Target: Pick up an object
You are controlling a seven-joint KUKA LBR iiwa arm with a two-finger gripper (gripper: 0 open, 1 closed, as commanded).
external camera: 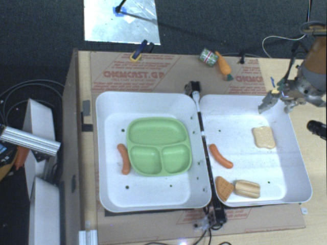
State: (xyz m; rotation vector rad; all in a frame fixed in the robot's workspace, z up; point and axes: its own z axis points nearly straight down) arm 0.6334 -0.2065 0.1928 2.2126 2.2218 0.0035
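My gripper (276, 100) hangs open and empty over the right bin's (301, 188) far edge; descending here, I may hit the rim and miss the bread slice (263, 137).

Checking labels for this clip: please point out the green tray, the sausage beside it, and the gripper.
Green tray (159, 131): camera view, on its large upper compartment.
Sausage (123, 158): camera view, on the middle of its length.
Gripper (276, 101): camera view, midway between its fingertips, over the right bin's far corner.

2 bins (110, 137), 1 tray (159, 146), 2 sausages (123, 158) (3 breads (263, 137)).
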